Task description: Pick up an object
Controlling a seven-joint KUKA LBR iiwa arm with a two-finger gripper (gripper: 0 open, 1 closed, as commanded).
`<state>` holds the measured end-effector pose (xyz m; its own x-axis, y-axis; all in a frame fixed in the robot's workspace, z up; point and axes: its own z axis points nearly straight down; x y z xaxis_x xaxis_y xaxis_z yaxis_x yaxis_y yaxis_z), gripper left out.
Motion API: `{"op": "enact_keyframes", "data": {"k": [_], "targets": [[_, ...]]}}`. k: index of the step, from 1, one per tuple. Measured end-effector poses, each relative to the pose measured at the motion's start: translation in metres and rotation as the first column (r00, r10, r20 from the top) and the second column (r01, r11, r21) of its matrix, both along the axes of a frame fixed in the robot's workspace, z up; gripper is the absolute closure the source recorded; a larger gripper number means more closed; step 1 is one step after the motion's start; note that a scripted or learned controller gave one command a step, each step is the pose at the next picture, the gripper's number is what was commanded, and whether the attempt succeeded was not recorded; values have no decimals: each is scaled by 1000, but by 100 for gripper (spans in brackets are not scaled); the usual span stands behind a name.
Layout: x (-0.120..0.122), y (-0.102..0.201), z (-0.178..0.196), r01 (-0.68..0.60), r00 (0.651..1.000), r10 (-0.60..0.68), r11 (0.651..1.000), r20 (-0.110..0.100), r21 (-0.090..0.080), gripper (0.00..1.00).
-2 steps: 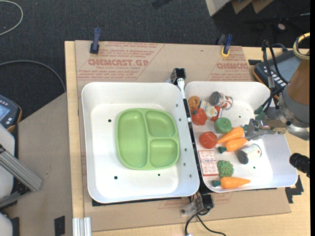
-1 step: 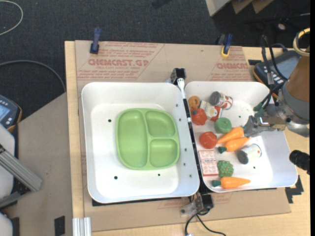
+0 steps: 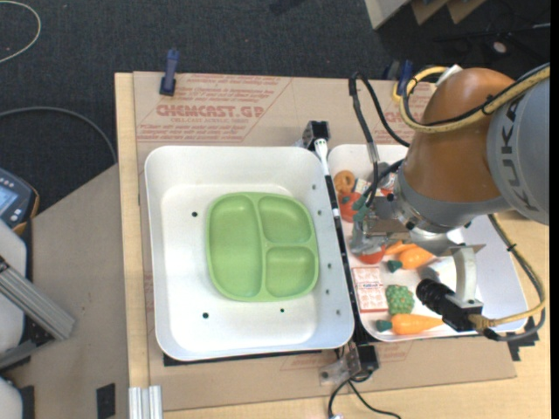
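Gripper (image 3: 377, 227) is down in the right bin (image 3: 502, 278), hard against the divider rim next to the green tray (image 3: 262, 245). Can't tell its state; the wrist covers it. Toy food is clustered right at it: an orange carrot (image 3: 410, 254), with a red piece (image 3: 370, 253) tray-side of that. Likely light, rigid, slick plastic, so grab the carrot mid-body across its width. The items beneath the arm are hidden.

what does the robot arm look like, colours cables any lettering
The arm is grey with a large rounded orange band above the wrist. Part of dark lettering, likely the KUKA name, shows on the grey shell near the right edge. Yellow and black cables loop over the orange part. Below it sits a grey metal wrist section leading to the gripper, with thin black cables beside it.
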<state>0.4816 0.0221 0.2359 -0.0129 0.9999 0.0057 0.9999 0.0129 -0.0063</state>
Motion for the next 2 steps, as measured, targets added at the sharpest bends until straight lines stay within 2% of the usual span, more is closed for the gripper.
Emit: {"op": "enact_keyframes", "data": {"k": [1,2], "targets": [[1,-8,12,13,1000,-13,1000,7,-5,100],[-1,57,109,4,1000,-4,1000,18,-1,100]]}}
